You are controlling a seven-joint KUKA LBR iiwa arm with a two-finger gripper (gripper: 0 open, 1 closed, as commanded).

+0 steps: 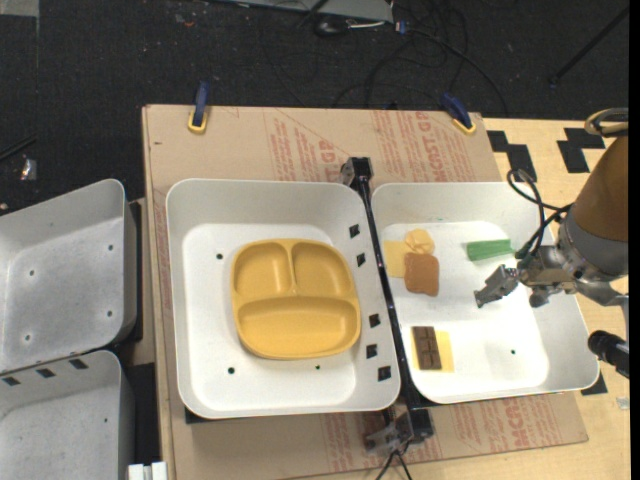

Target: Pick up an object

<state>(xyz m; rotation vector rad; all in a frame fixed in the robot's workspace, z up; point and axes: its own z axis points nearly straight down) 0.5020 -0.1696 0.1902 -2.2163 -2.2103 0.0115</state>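
The right bin [520,368] holds several small objects: a green block [488,250] near its far right, a pale yellow piece [419,240], a yellow slab [397,260] with a brown block [422,275] beside it, and a dark brown bar on a yellow card [431,349] near the front. My gripper [497,288] hangs low over the right side of this bin, just in front of the green block and right of the brown block. Its fingers [490,293] point left and are spread, with nothing between them.
The left bin [200,368] carries a yellow divided plate [295,300]. A black divider [375,278] runs between the bins. Blue and yellow clamps [199,107] hold the cardboard at the back. White trays [60,268] lie off the bench at left.
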